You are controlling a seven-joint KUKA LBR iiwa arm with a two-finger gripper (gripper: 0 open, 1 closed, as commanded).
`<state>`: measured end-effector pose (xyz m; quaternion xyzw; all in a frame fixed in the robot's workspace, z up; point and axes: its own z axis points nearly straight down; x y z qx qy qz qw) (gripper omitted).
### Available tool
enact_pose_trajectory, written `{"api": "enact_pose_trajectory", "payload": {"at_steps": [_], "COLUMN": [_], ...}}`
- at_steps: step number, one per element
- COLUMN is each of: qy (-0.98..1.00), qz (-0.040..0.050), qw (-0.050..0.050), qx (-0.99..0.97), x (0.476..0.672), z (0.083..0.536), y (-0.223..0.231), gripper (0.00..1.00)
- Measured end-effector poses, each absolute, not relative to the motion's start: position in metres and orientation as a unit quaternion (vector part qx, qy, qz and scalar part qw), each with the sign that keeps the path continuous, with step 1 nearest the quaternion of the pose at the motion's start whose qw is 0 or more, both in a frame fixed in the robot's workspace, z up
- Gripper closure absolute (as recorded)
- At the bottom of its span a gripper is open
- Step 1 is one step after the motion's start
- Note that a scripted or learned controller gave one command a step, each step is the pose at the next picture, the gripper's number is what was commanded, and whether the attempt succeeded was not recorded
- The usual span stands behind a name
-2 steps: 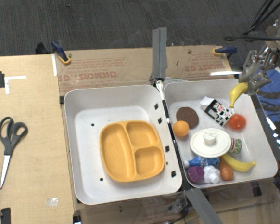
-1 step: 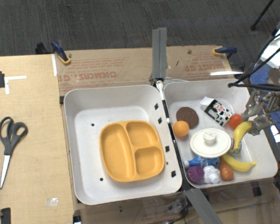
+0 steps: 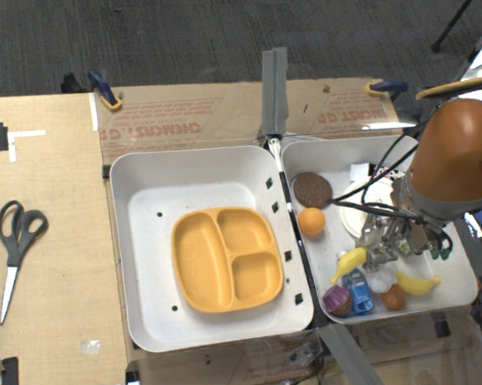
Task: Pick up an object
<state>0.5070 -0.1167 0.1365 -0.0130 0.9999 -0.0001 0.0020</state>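
Note:
My gripper (image 3: 381,251) hangs low over the right bin (image 3: 305,159), under the orange wrist band, amid cables. Right around it lie a yellow banana-shaped toy (image 3: 350,261), a second yellow banana (image 3: 417,282), a small orange-red ball (image 3: 393,299), a blue item (image 3: 359,294) and a purple item (image 3: 338,301). Farther back in the same bin sit an orange ball (image 3: 311,222) and a brown round cookie-like disc (image 3: 312,189). A white plate (image 3: 358,207) is partly hidden behind the arm.
The left bin (image 3: 138,262) holds a yellow divided plate (image 3: 227,257). Scissors (image 3: 14,243) lie on the bench at far left. Blue clamps (image 3: 104,89) hold cardboard behind the bins. A grey divider bar (image 3: 273,94) runs between the bins.

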Motion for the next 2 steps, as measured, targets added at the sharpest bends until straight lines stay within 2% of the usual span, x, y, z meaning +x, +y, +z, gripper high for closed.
{"api": "enact_pose_trajectory", "payload": {"at_steps": [1,2], "qy": [1.000,1.000], "qz": [-0.0002,-0.0002], "qw": [0.002,0.003], "qx": [-0.013,0.030], "x": [0.507,0.483], "z": [0.137,0.093], "y": [-0.117,-0.105], "gripper": [0.00,0.00]}}
